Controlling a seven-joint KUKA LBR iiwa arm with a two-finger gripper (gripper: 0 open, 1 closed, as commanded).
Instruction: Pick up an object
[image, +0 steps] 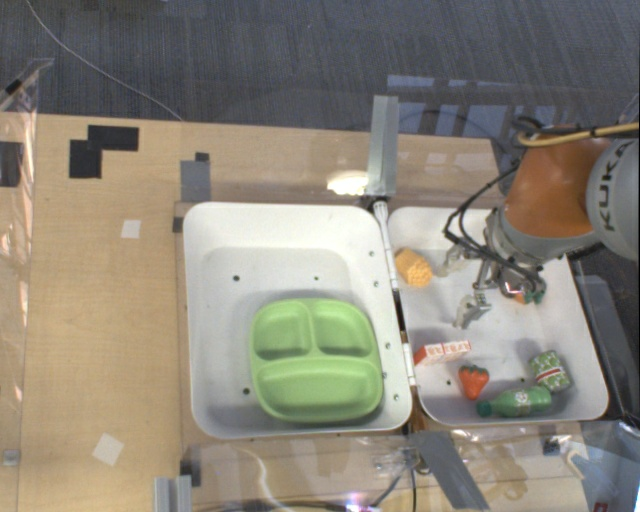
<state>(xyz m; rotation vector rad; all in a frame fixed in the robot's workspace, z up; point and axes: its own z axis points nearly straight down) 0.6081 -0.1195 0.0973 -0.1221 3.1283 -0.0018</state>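
1. The candidate objects are seen in the right bin, in the lower right of the frame: a yellow lumpy item near the bin's upper left corner, a red-and-white flat packet at lower left, a red strawberry-like toy just below and right of the packet, a green bottle lying on its side along the lower wall, and a small green-and-white can just above the bottle's right end.
2. The gripper is shown over the middle of the right bin, between the yellow item and the can, above the packet. Nothing is seen between its fingers; whether they are apart or together cannot be told at this resolution.
3. The arm, with its orange band, is seen entering from the right edge of the frame, with black cables looped beside the wrist.
4. The left bin is shown at the centre of the frame, holding a green divided plate in its lower half.
5. Both bins are set on a wooden bench.
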